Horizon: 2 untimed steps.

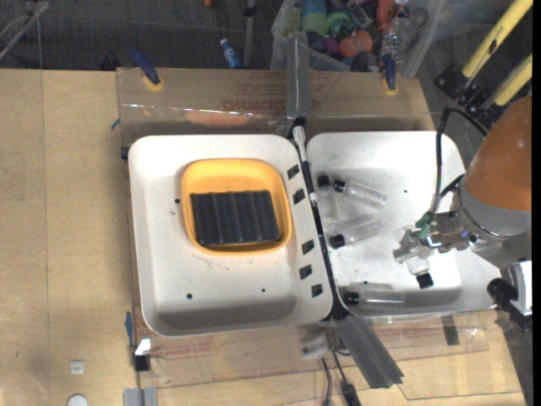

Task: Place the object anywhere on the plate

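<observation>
A yellow plate (196, 178) lies in the left bin (156, 252) with a dark ribbed slab (235, 216) on it. In the right bin (385, 155) lie three clear tubes with black caps: one at the back (359, 194), one in the middle (359, 228) and one along the front wall (378, 296). My gripper (416, 250) is low over the right part of that bin. A short clear tube with a black cap (422, 272) shows just under it. Whether the gripper holds it is unclear.
A black divider with clips (306, 227) runs between the two bins. The arm's orange band (507, 167) fills the right side above the bin. A box of coloured toys (355, 11) stands behind the bench.
</observation>
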Each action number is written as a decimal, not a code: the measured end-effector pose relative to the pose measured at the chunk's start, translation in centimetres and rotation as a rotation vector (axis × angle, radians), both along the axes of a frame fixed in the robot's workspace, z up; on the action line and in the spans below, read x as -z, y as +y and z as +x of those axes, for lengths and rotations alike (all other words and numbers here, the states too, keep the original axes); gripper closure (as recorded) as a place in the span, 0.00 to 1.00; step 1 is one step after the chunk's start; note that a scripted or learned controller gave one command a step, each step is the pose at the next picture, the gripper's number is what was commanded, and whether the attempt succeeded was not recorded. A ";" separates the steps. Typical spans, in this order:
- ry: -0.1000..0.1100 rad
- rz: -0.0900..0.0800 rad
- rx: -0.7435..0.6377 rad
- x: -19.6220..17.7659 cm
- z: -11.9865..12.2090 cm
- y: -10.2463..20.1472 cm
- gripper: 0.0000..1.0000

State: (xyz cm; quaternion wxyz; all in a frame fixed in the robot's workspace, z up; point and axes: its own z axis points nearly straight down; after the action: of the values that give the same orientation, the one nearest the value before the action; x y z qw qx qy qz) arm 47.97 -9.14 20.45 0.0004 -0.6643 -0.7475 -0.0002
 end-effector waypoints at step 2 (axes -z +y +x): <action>-0.002 -0.002 -0.200 2.0 11.7 3.7 1.00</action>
State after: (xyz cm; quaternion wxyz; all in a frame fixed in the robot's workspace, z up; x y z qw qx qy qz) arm 59.63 -5.44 18.45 -0.0008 -0.5862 -0.8102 -0.0002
